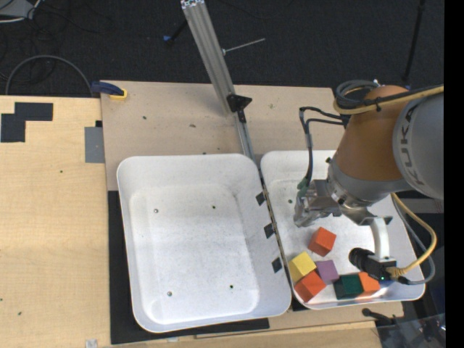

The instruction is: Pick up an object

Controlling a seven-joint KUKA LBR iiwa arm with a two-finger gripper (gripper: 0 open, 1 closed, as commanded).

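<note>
Camera view: we look down at a slant on a wooden bench (174, 122) bearing two shallow white bins side by side.

1. Left bin (138, 187). We see only small dark specks on its white floor.

2. Aluminium rail (214, 56). It rises from a black bracket at the far edge of the bench, close to the seam between the bins, and leans toward the far left.

3. Right bin (279, 167). All loose items sit in its near half. From left to right we note a yellow block (302, 264), an orange-red block (311, 286) just nearer than it, an orange cube (322, 241) lying farther back by itself, a purple block (328, 270) touching the yellow one, a dark green block (348, 286), and a further orange block (369, 283) touching the green one's right side.

4. Arm (377, 147). It reaches in from the right, with the orange band above the wrist bulking over the far right part of the right bin. The wrist points down and to the left.

5. Gripper (310, 212). It hangs over the middle of the right bin, just to the far left of the orange cube and apart from it. Nothing shows between its fingers. We cannot tell whether they are spread or pressed together, as the metal parts blend against the bin floor.
</note>
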